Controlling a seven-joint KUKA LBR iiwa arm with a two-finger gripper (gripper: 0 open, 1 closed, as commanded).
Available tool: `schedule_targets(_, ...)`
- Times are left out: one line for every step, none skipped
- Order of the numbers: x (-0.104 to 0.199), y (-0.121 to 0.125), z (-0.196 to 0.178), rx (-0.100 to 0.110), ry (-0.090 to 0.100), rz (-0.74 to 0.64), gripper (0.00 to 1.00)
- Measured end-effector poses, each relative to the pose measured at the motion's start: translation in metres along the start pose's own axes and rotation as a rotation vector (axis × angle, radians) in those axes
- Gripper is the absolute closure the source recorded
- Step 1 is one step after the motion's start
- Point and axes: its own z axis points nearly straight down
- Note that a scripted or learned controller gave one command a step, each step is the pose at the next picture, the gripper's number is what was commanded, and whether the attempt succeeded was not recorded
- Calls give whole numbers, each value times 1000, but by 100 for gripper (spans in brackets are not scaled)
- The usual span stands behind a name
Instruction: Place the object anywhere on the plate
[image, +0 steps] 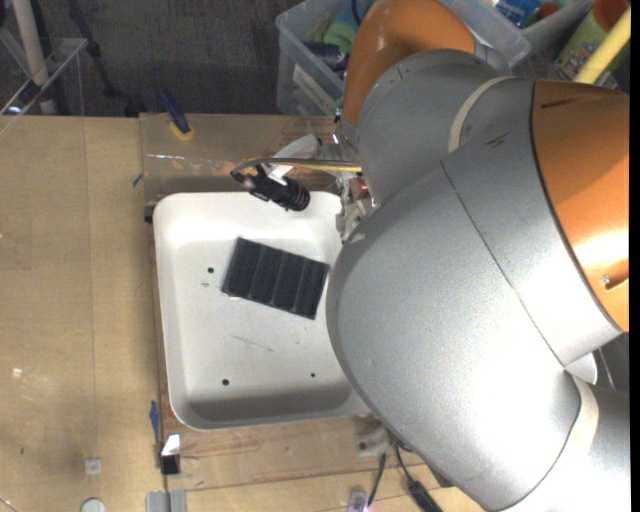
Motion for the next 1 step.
schedule_targets(-18, 60, -19, 1, -6, -73, 100)
